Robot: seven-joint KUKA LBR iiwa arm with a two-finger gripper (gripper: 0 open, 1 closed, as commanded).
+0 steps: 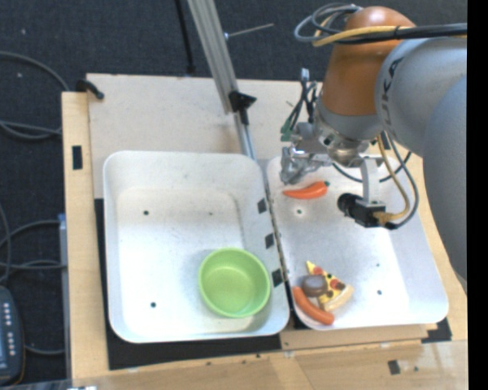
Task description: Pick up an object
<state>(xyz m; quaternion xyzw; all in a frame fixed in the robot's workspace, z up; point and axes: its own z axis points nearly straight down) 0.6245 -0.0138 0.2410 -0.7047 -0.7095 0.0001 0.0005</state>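
Just below the hand, an orange chili lies crosswise in the right bin, green stem pointing right; the hand's state I cannot tell.

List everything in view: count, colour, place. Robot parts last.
bins: 2, white, side by side on the bench
bowl: 1, green, left bin, near front right corner
carrot: 1, orange with green tip, right bin, near back left, just under the gripper
plate of toy food: 1, white plate with mixed colours, right bin, front left corner
metal pole: 1, silver, slanting behind the bins
cables: several, black, floor at left
gripper: 1, metal, over the right bin
arm: 1, grey with orange band, from the right
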